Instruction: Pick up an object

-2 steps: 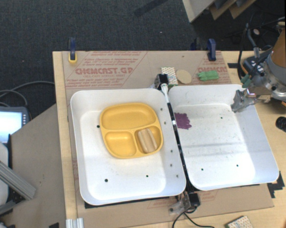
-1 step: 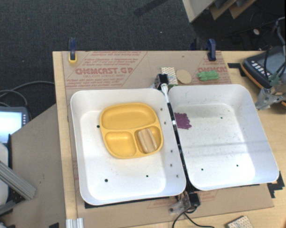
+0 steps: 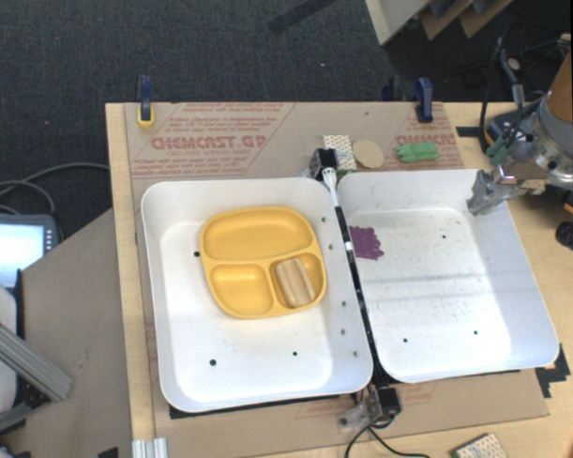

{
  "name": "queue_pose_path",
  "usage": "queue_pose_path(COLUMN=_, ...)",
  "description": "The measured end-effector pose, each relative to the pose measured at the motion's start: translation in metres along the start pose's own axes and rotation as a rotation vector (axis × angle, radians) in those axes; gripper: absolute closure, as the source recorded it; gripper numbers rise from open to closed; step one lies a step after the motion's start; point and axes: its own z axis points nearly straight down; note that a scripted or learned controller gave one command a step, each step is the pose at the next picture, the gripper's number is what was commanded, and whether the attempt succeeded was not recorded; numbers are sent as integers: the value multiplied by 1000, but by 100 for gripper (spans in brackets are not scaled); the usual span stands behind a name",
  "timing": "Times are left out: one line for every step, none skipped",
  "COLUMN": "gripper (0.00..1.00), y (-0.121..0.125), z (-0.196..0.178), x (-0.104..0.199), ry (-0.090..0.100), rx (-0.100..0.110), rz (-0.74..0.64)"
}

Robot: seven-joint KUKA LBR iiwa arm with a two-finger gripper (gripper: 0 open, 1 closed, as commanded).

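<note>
Across the tabletop [image 3: 264, 130] sit two bins: left bin [image 3: 178, 349] carries a yellow divided tray [image 3: 259, 236] (tan block [image 3: 293, 280] in its lower-right compartment), right bin [image 3: 478, 329] a purple object [image 3: 366, 241], well left of the tool [image 3: 482, 196] hanging over the bin's far right rim.

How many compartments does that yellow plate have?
3: one wide compartment across the top, one lower left, one lower right holding a tan block.
</note>
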Motion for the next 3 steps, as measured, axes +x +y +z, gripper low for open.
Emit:
queue_pose_path(gripper=100, y=-17, z=-71, x=-57, ry=-8, rx=-11, rz=10)
queue_pose_path(gripper=100, y=10, z=-18, x=-10, ry=0, rx=1, rz=2)
queue_pose_path(gripper=100, y=-57, z=-35, x=-81, ry=-3, rx=1, rz=14)
